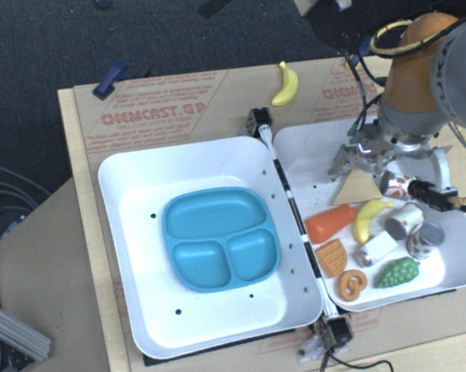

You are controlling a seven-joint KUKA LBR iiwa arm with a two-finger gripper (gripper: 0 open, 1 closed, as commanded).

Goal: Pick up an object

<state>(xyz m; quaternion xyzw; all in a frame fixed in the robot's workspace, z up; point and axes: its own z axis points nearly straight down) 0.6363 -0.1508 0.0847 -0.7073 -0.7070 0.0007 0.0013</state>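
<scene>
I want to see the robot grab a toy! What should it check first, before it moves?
1. Toys within reach in the right bin: ok. A carrot, a banana, a pretzel and green grapes lie there.
2. Gripper over that bin: ok, above its upper part.
3. Toy between the fingers: cannot tell, the wrist hides them.
4. Toys spaced apart: not ok, they crowd together at the near end.
5. Left bin: ok, the blue divided plate sits away from the arm.
6. Second banana: not ok, it lies outside the bins on the board.
</scene>
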